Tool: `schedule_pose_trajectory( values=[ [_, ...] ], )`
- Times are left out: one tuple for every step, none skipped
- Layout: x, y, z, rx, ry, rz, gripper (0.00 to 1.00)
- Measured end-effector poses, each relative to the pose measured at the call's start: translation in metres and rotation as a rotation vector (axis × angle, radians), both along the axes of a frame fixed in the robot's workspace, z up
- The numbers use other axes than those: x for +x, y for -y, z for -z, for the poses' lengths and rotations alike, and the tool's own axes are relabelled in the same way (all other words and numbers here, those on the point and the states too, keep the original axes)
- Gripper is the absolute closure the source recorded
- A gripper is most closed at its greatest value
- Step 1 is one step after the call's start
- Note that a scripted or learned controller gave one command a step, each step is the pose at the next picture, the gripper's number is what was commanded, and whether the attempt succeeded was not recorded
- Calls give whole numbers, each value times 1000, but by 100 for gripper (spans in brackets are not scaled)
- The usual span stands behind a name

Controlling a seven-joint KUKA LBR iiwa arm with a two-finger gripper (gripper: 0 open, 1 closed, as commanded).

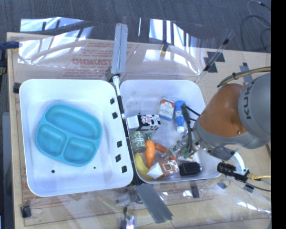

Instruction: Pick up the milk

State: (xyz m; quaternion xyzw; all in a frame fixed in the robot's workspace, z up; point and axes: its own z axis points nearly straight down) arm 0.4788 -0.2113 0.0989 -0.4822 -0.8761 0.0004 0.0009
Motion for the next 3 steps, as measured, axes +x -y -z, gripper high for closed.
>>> schedule_pose_trajectory(
  values=[
    [22,-53,-83,-1,2,112,100],
    [22,-53,-83,-1,2,114,0],
    [30,-1,-45,-2,0,315,0]
  ],
)
